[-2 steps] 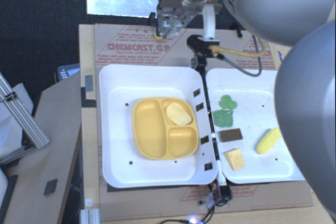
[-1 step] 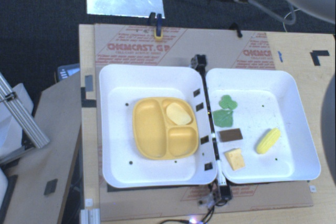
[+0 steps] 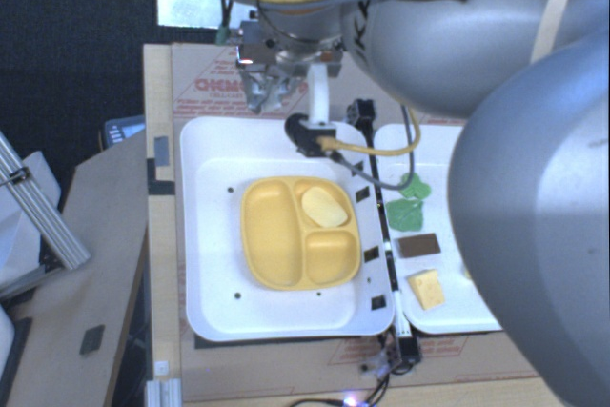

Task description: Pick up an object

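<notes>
taking the yellow divided tray (image 3: 286, 234) in the left bin (image 3: 205, 300) as the landmark and working from the near edge of the bench outward: nearest, off the tray's right side and across the divider in the right bin (image 3: 448, 317), lies a small yellow cheese-like wedge (image 3: 427, 289), then a flat brown slab (image 3: 418, 246) just beyond it, then a green leafy piece (image 3: 408, 208) farther back. inside the tray itself, in its far-right compartment, sits a pale yellow oval piece (image 3: 324, 206), the only thing lying in the tray. it looks like a light, smooth toy food item, probably hard plastic and a little slippery, so a pinch across its narrow width seems the safer hold, with care not to knock the compartment walls. the wedge looks light and stiff as well, with flat faces that should take a grip easily; the leaf looks thin and floppy, harder to catch. beyond the tray's far edge, past the bin's back rim, hangs the gripper (image 3: 267, 95) over the cardboard, well apart from every object. its metal tips point down, but i cannot tell whether the jaws are spread or pressed together, and nothing shows between them. the pick looks not yet begun.
</notes>
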Tool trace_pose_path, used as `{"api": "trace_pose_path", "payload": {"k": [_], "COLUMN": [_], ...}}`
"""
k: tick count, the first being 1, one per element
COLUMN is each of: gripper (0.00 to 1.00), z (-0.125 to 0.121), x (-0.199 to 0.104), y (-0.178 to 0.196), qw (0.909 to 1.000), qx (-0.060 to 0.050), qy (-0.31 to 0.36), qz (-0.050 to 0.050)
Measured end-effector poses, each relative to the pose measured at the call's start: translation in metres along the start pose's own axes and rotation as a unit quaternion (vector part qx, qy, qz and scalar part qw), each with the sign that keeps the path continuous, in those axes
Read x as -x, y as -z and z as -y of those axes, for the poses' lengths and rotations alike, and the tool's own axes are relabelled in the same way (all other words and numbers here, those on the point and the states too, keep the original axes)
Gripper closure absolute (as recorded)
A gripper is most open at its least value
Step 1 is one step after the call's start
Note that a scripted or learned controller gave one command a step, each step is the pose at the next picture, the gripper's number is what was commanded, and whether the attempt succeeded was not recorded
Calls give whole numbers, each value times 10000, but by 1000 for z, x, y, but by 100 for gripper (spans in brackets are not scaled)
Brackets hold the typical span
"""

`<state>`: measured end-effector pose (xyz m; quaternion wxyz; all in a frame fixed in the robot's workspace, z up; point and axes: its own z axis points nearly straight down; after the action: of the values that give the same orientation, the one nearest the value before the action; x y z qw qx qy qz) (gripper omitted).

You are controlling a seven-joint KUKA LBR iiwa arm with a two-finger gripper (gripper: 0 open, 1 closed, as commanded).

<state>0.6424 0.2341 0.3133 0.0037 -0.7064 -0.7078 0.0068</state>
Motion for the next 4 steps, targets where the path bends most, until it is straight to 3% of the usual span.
{"api": "trace_pose_path", "payload": {"k": [1, 2, 3, 4], "gripper": [100, 100, 100, 100], "z": [-24, 27, 84, 157], "x": [1, 0, 0, 0], "y": [187, -59, 158, 224], "qw": [9998, 10000, 9999, 9999], "qx": [177, -10, 158, 105], "qy": [25, -8, 27, 34], "qz": [-52, 3, -65, -49]}}
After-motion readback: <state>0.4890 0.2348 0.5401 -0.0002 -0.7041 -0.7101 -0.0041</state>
